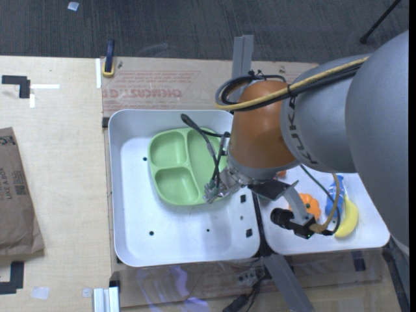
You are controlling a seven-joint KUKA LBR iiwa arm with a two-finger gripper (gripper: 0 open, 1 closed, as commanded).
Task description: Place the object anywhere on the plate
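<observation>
Placing step, judged underway: hand (214,192) poised at the right rim of the green divided plate (175,164) in the left bin (130,239), finger state and any held object indiscernible; next, release over a plate compartment.

One camera hung above my bench and looked down at a slant, near enough that my arm (325,109) filled the upper right of the frame. The left bin (130,233) sat at centre, the right bin (370,236) at lower right, dark floor (162,12) along the top.
</observation>
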